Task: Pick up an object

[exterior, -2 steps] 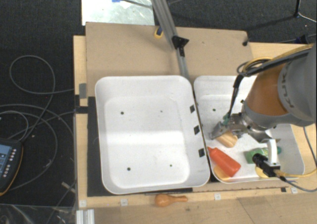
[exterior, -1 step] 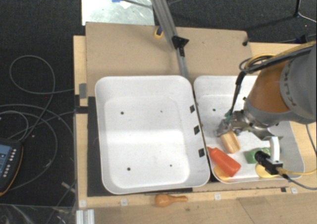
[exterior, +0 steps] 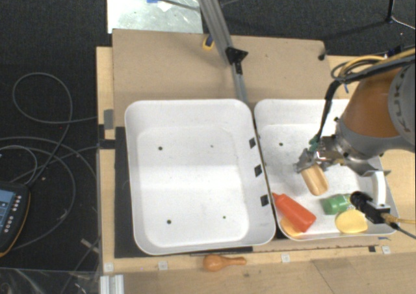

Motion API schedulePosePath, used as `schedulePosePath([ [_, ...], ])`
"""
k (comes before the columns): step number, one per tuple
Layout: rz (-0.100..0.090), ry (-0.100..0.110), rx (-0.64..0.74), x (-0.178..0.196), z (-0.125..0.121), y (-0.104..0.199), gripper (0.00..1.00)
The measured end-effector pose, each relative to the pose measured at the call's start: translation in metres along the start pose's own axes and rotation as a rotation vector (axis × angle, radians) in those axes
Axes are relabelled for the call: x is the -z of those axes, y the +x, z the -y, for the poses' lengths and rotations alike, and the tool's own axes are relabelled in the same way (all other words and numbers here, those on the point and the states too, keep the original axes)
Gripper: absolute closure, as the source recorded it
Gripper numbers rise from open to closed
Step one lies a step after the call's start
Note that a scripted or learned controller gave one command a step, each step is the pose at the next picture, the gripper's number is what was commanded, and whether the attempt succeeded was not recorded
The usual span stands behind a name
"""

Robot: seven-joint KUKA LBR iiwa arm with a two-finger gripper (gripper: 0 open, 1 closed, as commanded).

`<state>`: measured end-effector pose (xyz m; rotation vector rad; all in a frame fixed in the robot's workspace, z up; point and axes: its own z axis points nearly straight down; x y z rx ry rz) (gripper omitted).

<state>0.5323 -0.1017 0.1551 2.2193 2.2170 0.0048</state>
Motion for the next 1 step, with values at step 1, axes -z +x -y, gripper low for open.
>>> schedulePosePath([
  [1,0.001,-0.003,0.006,0.0605,-0.0098,-0.0039,1.00],
])
